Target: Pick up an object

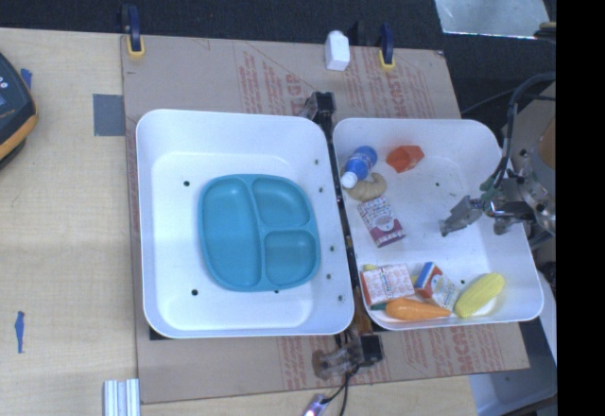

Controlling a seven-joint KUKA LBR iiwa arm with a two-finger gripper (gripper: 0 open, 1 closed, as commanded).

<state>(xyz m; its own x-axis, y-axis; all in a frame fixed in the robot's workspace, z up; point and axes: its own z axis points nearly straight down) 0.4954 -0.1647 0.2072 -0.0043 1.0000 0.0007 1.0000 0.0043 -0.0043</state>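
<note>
The right bin (473, 135) holds several small items. A blue-and-white bottle (359, 164) lies beside a tan lump (371, 187), with an orange-red piece (405, 157) to their right. Below them is a red-and-white packet (382, 221). Along the front wall lie a red-and-white box (386, 284), a carrot (416, 310), a small blue, red and white item (430, 276) and a yellow corn cob (479, 295). My gripper (482, 219) hovers over the bin's right side, above the corn, open with nothing between its fingers (460, 216).
The left bin (161, 216) contains a blue divided plate (258, 232). Clamps (385, 43) and a white block (337, 50) stand at the bench's far edge. A dark device (11, 107) sits at the far left.
</note>
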